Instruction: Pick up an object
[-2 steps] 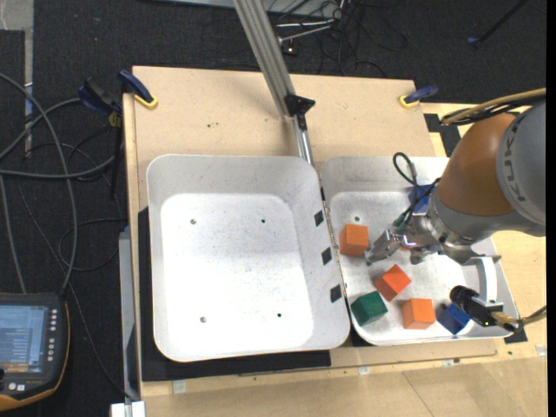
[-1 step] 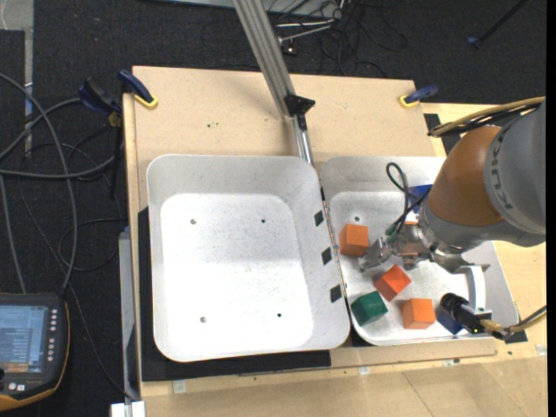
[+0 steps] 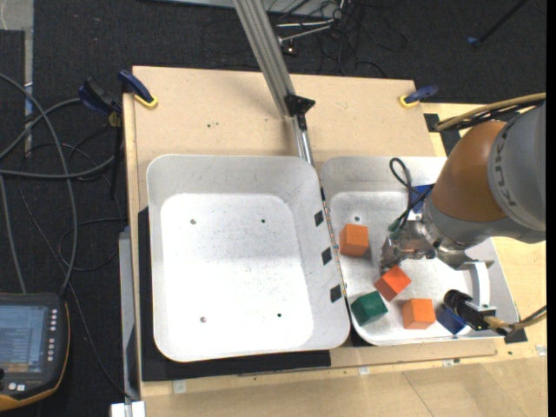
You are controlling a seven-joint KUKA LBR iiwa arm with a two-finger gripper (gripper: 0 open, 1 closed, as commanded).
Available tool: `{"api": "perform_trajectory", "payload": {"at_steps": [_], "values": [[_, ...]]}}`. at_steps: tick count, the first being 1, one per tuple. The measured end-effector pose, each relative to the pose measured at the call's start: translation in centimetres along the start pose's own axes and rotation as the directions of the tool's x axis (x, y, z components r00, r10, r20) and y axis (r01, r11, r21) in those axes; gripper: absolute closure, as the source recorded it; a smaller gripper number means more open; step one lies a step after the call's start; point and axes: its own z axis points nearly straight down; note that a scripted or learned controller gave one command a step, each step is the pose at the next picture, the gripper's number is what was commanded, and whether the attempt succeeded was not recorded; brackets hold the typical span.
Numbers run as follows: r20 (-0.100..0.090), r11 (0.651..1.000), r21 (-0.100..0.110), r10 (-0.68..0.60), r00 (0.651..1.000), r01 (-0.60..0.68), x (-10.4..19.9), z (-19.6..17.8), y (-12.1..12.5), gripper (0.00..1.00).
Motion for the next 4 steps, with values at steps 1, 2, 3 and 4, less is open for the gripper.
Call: {"api": "perform_trajectory", "payload": {"at_steps": [1,2,3,4], "values": [[0.001,1.000,-0.004,-0.004,1.000,0.004,0.8,-5.4,-0.4,1.00],[0.002,1.000,-0.007,-0.004,1.000,0.004,0.3,-11.7,-0.3,1.00],[0.002,1.000,-0.006,-0.005,1.000,0.005,0.3,-17.0,-0.2,1.00],[0.000,1.000,0.000,-0.008,1.000,0.008,4.8,-16.8,0.7,1.00]]}}
